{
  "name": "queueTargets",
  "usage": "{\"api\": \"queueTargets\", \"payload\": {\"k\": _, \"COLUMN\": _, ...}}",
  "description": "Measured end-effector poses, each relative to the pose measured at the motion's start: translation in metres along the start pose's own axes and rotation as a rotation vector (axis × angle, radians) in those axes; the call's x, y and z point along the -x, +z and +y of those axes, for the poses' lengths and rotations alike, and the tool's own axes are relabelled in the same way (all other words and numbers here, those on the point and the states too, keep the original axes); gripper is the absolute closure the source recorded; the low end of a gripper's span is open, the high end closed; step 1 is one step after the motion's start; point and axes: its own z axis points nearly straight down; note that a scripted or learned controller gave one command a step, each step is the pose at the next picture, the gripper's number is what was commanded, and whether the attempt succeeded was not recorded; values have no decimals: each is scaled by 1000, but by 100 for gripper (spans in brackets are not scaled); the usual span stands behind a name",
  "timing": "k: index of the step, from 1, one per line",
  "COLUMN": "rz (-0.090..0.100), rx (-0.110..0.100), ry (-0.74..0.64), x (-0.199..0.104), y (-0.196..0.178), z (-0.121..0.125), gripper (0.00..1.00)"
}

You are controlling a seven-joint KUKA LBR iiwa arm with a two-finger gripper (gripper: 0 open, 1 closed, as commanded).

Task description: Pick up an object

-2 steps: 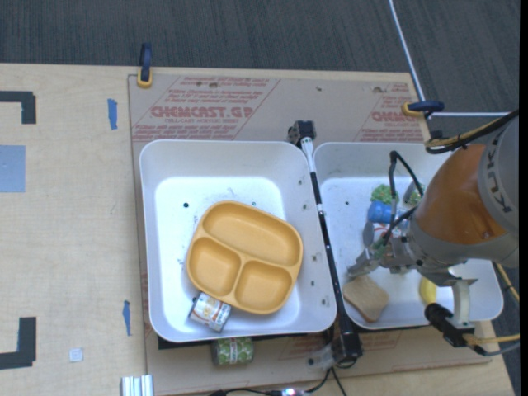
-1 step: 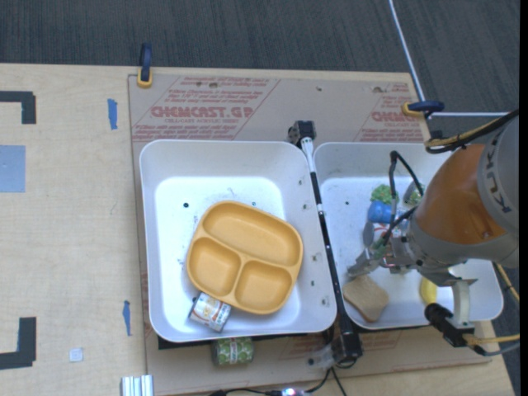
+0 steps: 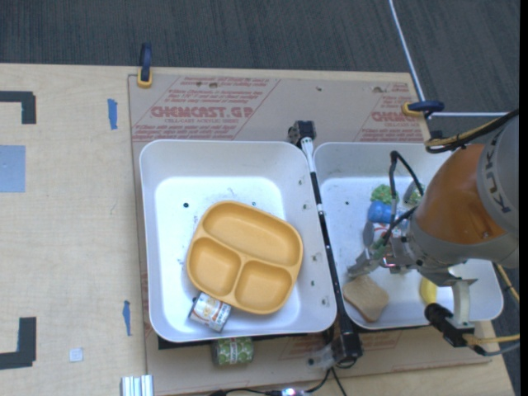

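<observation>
Counting: 1 tray, 2 cans, 2 bins.

One fixed camera looks down at a slant on my pale wooden bench, far enough to take in both shallow white plastic bins. My grey, orange-banded arm enters from its right edge.

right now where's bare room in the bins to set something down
Left bin: bare floor behind the yellow tray, toward the far wall. Right bin: a bare patch at its far left corner. Crowded: the right bin's middle and near side, with arm, bread and toys.
</observation>
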Motion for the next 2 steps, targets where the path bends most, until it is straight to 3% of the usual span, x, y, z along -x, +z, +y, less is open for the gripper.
{"api": "queueTargets", "payload": {"k": 2, "rz": 1, "rx": 0, "ry": 0, "x": 1, "y": 0, "z": 0, "gripper": 0}}
